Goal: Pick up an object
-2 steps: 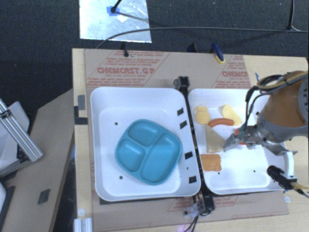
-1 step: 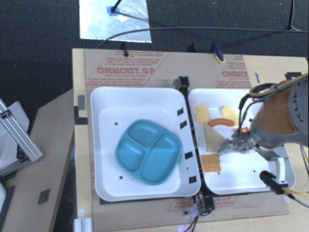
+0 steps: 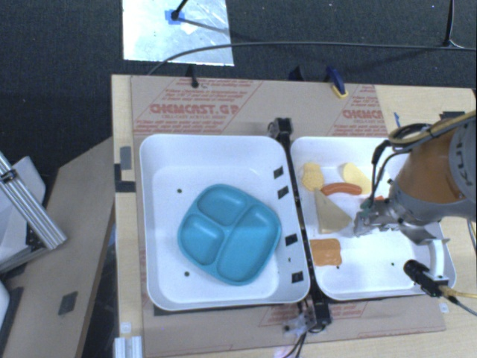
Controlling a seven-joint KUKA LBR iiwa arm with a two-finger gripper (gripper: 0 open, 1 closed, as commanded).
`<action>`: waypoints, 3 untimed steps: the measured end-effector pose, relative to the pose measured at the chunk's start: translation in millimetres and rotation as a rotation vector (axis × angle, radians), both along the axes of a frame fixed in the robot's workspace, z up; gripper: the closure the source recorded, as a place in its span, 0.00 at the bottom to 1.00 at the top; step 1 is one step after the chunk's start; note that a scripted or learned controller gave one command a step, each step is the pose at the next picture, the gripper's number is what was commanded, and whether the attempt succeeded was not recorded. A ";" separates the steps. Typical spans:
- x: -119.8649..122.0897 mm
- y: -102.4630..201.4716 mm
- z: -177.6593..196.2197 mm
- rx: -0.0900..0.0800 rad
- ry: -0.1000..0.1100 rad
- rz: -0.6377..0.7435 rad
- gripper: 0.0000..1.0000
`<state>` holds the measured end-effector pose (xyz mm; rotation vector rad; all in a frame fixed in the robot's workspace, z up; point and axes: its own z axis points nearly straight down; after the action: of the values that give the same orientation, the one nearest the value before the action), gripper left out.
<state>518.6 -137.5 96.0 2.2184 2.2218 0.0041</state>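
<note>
Left bin (image 3: pixel 160 200): we log a smooth blue compartment plate (image 3: pixel 229 233). Right bin (image 3: pixel 350 286): beige wedge (image 3: pixel 331 213), tip pointing up-left; sausage (image 3: pixel 340 189), long axis horizontal. Gripper (image 3: pixel 363 222) beside wedge; closure, we cannot tell.

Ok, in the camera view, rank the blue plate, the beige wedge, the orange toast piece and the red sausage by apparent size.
1. blue plate, by far the largest
2. beige wedge
3. orange toast piece
4. red sausage, thinnest; its footprint looks close to the toast's, so that order is unsure.

Dark carpeted floor (image 3: pixel 59 51) around wooden bench (image 3: pixel 223 99); shiny foil sheet (image 3: pixel 175 21) beyond bench's far edge; aluminium rail (image 3: pixel 30 207) off left.
</note>
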 end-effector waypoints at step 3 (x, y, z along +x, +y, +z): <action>4.4 -5.3 127.1 -0.002 -0.002 0.003 1.00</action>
<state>523.0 -142.8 223.1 2.2125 2.2234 0.0045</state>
